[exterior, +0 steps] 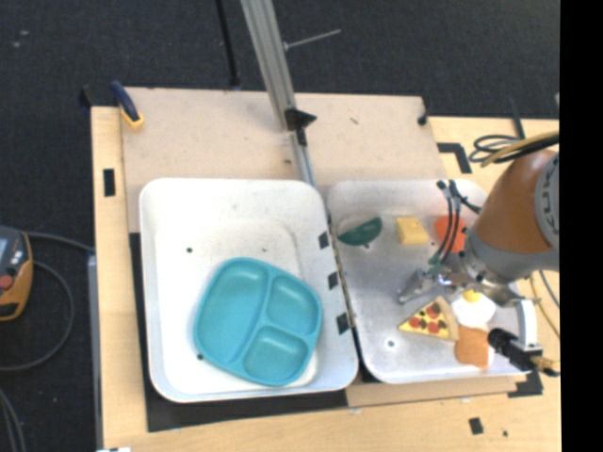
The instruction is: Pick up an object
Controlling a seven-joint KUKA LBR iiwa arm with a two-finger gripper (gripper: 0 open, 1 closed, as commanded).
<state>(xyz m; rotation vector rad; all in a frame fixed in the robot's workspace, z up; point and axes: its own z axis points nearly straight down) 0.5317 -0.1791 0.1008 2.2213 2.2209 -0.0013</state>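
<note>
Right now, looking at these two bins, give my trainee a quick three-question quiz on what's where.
1. True or false: the blue plate lies in the right bin.
2. Which toy lies nearest the gripper: A the pizza slice, B the green piece, C the yellow block?
3. Fill in: the plate has ___ compartments.

Key: 1 false, it lies in the left bin. 2 A. 3 three.

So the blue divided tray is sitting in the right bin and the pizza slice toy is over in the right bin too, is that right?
Not quite. The camera view shows the blue divided tray in the left bin, not the right one. The pizza slice toy is indeed in the right bin.
</note>
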